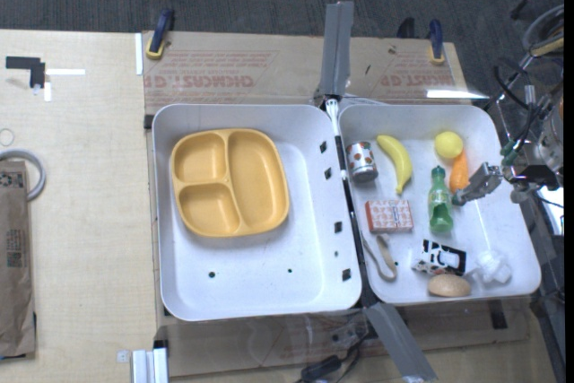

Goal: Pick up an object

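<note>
the jaws are too small and blurred to tell whether they stand spread or pressed together; the gripper [473, 187] hangs just right of the green bottle [439, 201], which lies in the right bin [514, 220]. an orange carrot [459, 170] sits just above-right of the bottle, partly hidden. the arm runs off the right edge.

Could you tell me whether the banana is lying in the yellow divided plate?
No, the banana lies in the right bin, between a small can and a green bottle.
</note>
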Action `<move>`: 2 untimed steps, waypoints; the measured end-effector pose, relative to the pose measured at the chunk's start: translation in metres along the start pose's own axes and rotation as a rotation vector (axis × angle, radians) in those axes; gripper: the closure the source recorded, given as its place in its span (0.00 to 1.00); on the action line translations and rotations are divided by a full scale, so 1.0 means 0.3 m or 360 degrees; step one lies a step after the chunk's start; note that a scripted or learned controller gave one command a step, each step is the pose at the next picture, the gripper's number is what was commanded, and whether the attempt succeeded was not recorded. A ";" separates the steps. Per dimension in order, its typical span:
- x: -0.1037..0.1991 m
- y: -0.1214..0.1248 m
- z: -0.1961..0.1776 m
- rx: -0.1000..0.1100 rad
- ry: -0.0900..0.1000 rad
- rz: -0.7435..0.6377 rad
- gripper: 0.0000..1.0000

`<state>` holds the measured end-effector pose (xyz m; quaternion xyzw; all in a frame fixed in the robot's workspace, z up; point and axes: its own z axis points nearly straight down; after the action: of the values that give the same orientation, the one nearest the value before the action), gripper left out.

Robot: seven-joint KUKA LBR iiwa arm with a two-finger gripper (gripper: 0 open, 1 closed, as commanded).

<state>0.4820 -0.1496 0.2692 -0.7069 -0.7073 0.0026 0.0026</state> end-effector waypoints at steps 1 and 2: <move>0.066 0.143 0.210 0.0000 0.0000 0.0215 0.00; 0.096 0.275 0.321 -0.0002 -0.0001 0.0483 0.00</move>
<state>0.5637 -0.1207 0.1724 -0.8057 -0.5923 0.0028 0.0015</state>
